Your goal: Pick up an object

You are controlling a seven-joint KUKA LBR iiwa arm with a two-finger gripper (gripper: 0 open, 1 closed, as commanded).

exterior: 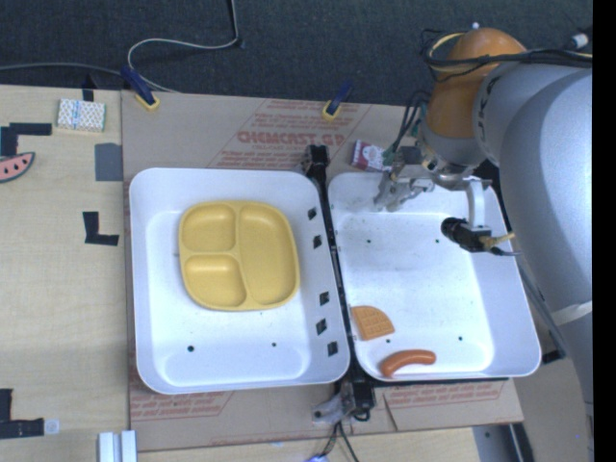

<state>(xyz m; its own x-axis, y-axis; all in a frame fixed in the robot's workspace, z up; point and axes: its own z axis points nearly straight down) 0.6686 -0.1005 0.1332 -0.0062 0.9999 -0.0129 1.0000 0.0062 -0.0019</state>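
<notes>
A small orange toy hot dog (407,361), smooth and sausage-shaped, lies near the front edge of the right-hand white bin (500,340). Just beside it, toward the bin's left wall, sits a flat orange-brown wedge (372,322) with a waffle-like surface, shaped like a slice of toast or pizza. Both lie well apart from the gripper (394,192), which hangs over the far left corner of the same bin, at the opposite end from the two toys. Nothing shows between its fingers, and whether they are spread or closed cannot be told from this angle.

The arm (539,162) is grey and rounded, with an orange band (462,80) above the wrist, and it fills the right of the view.

The left-hand white bin (154,287) holds a pale yellow plastic plate (238,255), rounded-square, divided into three compartments. Both bins are shallow, glossy and rest side by side on brown cardboard (183,133) spread over a light wooden desk (48,258). Two blue and yellow clips (142,89) pin the cardboard's far edge.
</notes>
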